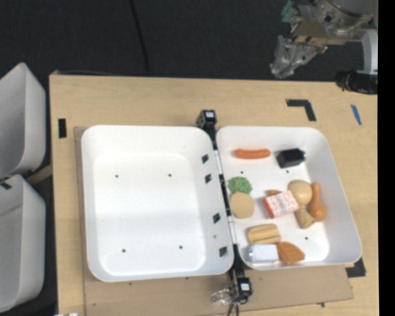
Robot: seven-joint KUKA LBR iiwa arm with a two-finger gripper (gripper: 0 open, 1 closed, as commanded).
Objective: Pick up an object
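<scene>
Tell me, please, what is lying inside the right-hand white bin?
The right bin holds a sausage, a black block, a green piece, a red-and-white carton and several tan food items. Whatever lies beneath those is covered.

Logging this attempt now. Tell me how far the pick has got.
Nothing looks picked yet. The gripper hangs high above the bench's far right, away from the items. The sausage, black block and red carton all lie in the right bin. Descent, grasp and lift remain.
</scene>
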